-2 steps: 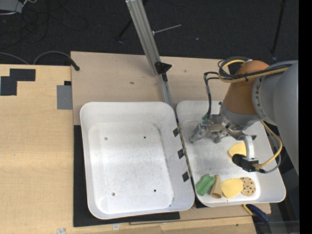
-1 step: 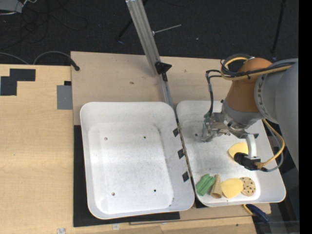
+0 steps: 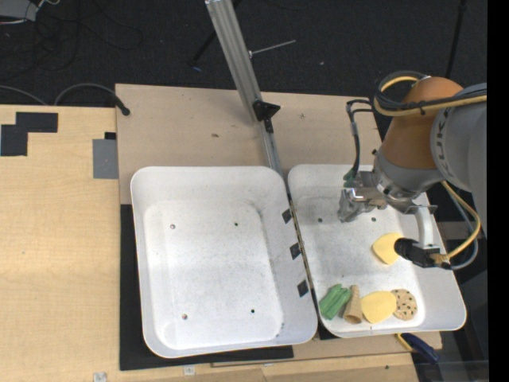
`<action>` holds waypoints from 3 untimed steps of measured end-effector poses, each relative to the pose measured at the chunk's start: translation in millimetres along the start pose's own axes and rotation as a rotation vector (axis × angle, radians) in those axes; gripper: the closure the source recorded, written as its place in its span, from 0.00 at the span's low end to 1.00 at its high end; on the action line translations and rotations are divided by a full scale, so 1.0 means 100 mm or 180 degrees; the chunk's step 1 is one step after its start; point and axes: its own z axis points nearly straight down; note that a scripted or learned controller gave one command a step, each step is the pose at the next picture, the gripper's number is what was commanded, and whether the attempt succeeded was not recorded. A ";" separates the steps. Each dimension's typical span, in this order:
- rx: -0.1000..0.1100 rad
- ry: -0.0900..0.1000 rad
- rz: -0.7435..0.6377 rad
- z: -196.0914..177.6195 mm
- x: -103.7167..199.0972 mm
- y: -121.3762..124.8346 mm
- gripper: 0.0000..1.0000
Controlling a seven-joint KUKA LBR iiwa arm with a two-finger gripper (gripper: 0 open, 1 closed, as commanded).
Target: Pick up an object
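The yellow toy piece (image 3: 386, 248) near the right bin's (image 3: 445, 318) right edge is judged light, stiff, best pinched across its width. Whether the gripper (image 3: 350, 207) is clenched cannot be told.

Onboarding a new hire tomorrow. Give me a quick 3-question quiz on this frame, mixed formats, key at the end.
1. True or false: all the loose items lie in the right bin.
2. Which item sits nearest the end effector? A) green piece B) cookie C) yellow piece beside the arm
3. Fill in: the green piece, a tan cone, a second yellow piece and the cookie cluster along the bin's ____ edge.

Key: 1 true; 2 C; 3 near (bottom of the view).
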 end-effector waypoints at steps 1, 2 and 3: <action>-0.0001 0.0000 -0.0010 -0.42 -0.02 0.00 1.00; -0.0005 0.0000 -0.0033 -0.90 0.05 0.01 1.00; 0.0010 0.0006 -0.0040 -0.94 0.49 0.09 1.00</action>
